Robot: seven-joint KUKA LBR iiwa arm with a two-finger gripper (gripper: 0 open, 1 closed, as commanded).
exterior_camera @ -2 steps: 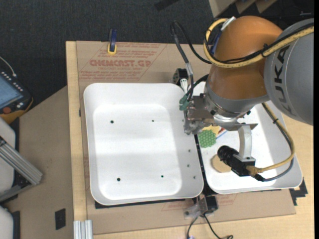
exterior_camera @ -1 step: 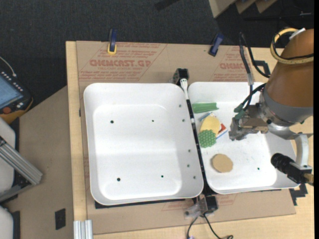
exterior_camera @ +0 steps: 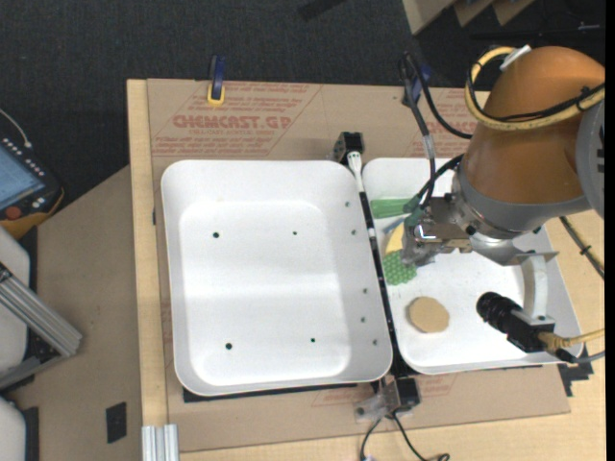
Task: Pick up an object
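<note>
My gripper hangs low in the right bin, near its left wall. Right under and beside it lie a yellow piece, a dark green textured thing and a light green flat thing. The wrist hides where the fingers meet these things. A tan round disc lies apart, toward the bin's front.
The left bin sits beside the right one, their walls touching along a black divider. Both stand on a cardboard sheet with a blue clip at its back edge. The arm's big orange body covers the right bin's back right part.
</note>
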